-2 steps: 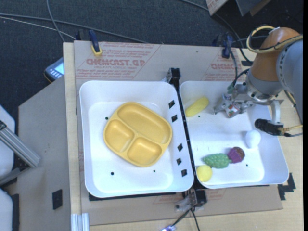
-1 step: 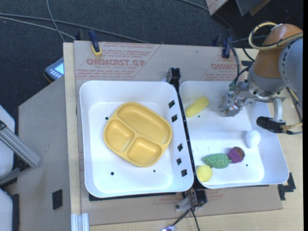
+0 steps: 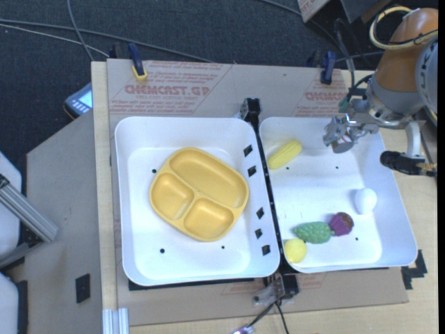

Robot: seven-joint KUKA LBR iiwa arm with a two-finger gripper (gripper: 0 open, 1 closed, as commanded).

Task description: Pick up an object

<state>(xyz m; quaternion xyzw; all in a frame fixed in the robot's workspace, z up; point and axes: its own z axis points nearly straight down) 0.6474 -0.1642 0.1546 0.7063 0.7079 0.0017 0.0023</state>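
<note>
Up at the far end of the right bin (image 3: 389,256), the gripper (image 3: 341,139) hangs over bare white floor; whether its fingers are apart or together cannot be told. Left of it lies a corn cob (image 3: 284,153). A white egg (image 3: 364,200), purple fruit (image 3: 341,223), green vegetable (image 3: 312,232) and lemon (image 3: 295,250) sit nearer. A yellow tray (image 3: 199,193) fills the left bin (image 3: 132,186).

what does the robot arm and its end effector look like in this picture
The arm enters from the right: a bulky rounded orange segment above a grey metal wrist collar. A yellow cable loop arcs beside the orange part, and dark wires trail along the wrist. The end effector is small, silver-grey metal, much narrower than the arm.
</note>
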